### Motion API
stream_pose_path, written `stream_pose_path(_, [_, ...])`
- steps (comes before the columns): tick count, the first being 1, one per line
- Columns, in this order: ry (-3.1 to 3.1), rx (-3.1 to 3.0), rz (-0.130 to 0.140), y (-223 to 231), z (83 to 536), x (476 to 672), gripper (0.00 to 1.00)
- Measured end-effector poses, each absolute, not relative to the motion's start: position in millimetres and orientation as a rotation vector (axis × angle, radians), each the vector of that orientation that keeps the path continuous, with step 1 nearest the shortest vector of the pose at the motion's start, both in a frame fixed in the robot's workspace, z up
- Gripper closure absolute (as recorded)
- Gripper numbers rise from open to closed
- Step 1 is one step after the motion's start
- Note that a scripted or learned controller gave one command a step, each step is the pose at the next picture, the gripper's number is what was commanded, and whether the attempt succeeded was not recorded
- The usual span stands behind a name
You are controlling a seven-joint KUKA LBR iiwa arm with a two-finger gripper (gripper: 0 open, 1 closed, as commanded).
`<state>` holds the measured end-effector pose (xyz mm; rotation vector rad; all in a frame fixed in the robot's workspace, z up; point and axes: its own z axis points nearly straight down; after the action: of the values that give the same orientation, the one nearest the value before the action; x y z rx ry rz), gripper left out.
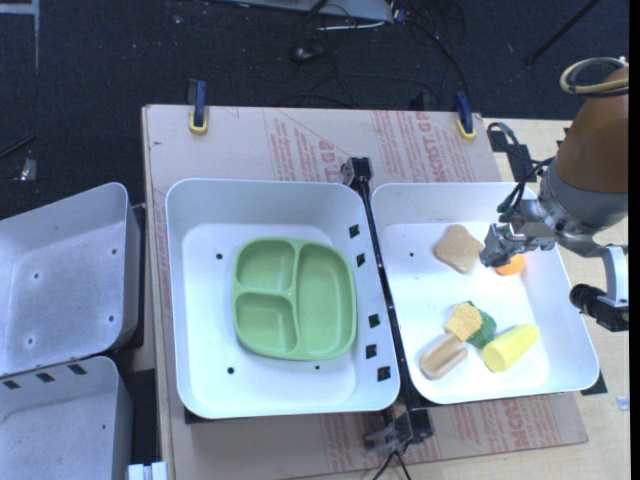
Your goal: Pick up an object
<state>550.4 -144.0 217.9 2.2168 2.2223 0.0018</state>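
Your gripper (503,248) low in the right white bin (570,368), finger state unclear, touching small orange piece (511,264), tan bread-like slice (458,248) just left, bin wall close right.

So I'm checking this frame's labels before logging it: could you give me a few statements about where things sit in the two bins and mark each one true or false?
1. The green divided plate lies in the left bin. True.
2. The plate has two compartments. False: it has three.
3. The hand is over the left bin. False: it is over the right bin, at a small orange piece.
4. The tan bread-like piece lies to the left of the hand in the camera view. True.
5. The yellow piece sits in the plate. False: it lies in the right bin, beside a green piece.
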Motion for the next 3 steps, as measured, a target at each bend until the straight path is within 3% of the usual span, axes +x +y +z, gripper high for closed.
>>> stream_pose_path(1, [2.230,2.213,0.003,-92.0,225.8,553.8,1.00])
stream_pose_path(3, [2.230,2.211,0.004,23.9,231.7,589.7,1.00])
